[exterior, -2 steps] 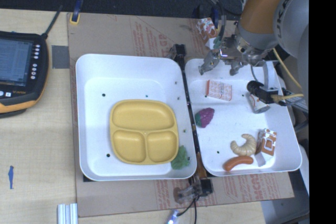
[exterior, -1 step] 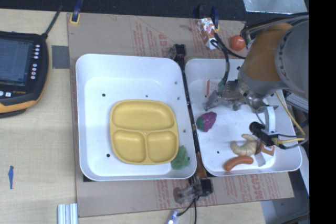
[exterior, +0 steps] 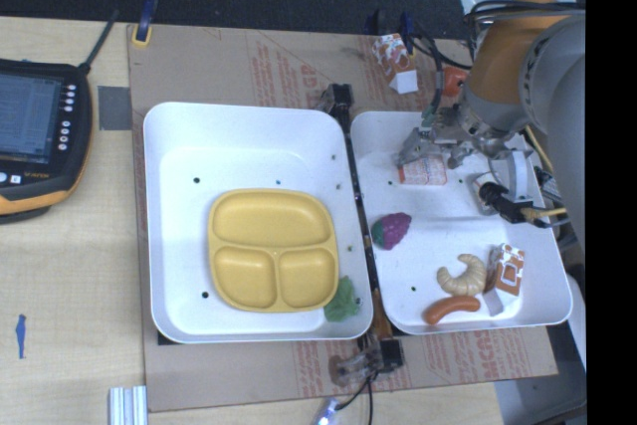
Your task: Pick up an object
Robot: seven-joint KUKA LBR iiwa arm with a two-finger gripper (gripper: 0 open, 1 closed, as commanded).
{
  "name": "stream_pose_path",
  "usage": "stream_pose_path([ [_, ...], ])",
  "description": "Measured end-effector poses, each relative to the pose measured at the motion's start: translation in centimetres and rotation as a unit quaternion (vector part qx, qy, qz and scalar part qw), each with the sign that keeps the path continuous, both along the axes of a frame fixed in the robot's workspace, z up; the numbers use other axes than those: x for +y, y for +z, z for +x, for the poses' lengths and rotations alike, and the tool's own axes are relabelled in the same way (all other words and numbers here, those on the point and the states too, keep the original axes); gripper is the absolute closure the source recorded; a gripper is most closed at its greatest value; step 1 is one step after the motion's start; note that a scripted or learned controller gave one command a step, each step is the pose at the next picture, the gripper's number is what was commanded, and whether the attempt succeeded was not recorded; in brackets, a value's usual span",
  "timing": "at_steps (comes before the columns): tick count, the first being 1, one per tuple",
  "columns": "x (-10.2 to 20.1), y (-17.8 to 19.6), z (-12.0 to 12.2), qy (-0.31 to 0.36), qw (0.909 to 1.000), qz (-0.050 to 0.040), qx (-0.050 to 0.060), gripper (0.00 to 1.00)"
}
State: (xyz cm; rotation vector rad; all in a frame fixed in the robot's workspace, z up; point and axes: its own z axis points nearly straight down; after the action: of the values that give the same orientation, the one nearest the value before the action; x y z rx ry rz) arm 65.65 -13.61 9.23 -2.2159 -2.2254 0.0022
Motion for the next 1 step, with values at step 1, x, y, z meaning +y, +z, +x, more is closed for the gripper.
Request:
stream_pose_path([
  [1, -0.01, 1.04, 0.01, 0.002, 1.0, 0.0, 0.001, 1.0],
])
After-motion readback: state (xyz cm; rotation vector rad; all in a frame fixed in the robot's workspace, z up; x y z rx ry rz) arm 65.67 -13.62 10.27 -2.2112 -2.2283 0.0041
